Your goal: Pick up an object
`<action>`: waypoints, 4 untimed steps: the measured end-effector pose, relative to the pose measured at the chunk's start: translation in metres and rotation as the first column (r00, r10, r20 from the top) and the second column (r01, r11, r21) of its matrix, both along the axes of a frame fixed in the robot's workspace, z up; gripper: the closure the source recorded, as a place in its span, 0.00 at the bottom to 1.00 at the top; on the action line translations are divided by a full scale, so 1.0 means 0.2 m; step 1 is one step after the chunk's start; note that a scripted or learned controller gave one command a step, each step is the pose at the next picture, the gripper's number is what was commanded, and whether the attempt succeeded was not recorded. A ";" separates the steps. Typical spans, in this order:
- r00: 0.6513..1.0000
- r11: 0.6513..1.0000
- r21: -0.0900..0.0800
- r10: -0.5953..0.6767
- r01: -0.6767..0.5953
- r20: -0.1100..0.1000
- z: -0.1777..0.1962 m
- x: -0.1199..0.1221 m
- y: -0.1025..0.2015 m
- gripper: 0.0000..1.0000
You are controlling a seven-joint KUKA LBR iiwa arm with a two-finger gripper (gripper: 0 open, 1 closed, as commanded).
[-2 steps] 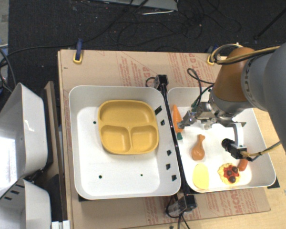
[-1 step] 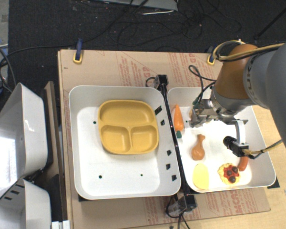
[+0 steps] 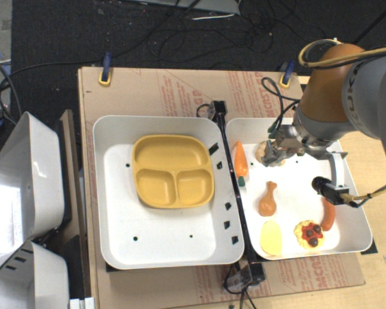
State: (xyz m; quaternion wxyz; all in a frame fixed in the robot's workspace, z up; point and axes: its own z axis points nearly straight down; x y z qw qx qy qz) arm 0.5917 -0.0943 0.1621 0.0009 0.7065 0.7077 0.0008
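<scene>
At the far left we note two white bins tipped on their sides off the desk point(image 3: 180, 85), then the left bin point(image 3: 109, 192) holding a yellow divided plate point(image 3: 174, 170), three compartments, lying flat near the bin's far half. Across the black divider, the right bin point(image 3: 296, 188) carries the candidates for the pick: an orange carrot point(image 3: 241, 159) tight against the divider, its long axis running near-to-far; a tan drumstick point(image 3: 267, 199) toward the middle, also lengthwise near-to-far; a pale yellow oval piece point(image 3: 271, 237) by the near rim; a small pizza-like piece with dark toppings point(image 3: 309, 233); a reddish sausage point(image 3: 328, 215) at the right, slightly tilted. The jaws point(image 3: 275, 152) sit low at the far end of the right bin, beside a small tan item we cannot identify; whether they are spread or clenched we cannot tell, since the wrist body covers them. We judge the carrot the nearest thing: it lies just left of the jaws, with the drumstick nearer to us and well apart. A grasp across the carrot's narrow width would suit its axis. Red printing runs across the cardboard desk top, mirrored and too broken to read.
</scene>
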 end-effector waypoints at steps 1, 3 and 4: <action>1.000 1.000 -0.001 -0.002 0.002 0.003 0.22 -0.01 -0.03 1.00; 1.000 1.000 0.001 0.005 -0.005 -0.004 0.43 0.02 0.23 1.00; 1.000 1.000 0.002 0.006 -0.006 -0.004 0.36 0.03 0.48 1.00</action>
